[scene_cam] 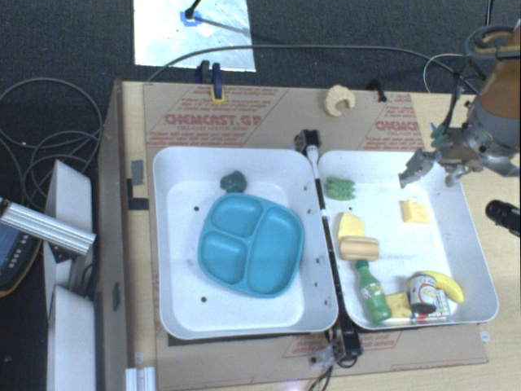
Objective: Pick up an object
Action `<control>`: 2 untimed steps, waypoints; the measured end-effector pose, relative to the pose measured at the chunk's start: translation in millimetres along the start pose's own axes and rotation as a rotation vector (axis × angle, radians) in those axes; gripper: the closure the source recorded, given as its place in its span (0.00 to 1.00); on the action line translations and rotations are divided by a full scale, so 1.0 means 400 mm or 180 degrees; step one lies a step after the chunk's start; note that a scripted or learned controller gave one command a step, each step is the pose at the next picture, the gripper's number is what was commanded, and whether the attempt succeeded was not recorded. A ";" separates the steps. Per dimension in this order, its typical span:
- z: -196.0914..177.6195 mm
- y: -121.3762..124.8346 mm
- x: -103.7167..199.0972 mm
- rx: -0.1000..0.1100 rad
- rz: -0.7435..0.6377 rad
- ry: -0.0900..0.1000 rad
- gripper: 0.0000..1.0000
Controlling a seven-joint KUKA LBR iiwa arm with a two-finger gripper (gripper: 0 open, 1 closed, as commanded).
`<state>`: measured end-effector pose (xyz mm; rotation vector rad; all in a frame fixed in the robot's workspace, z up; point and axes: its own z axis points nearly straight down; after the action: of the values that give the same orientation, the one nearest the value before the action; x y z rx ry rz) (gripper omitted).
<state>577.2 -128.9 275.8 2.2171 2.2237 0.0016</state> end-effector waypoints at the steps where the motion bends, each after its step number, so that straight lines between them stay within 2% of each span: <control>1: 0.231 0.160 -0.097 0.0011 0.0006 -0.0001 0.00; 2: 0.247 0.228 -0.196 -0.0002 0.0006 -0.0004 0.00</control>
<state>668.8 -207.2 177.3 2.2184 2.2207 0.0008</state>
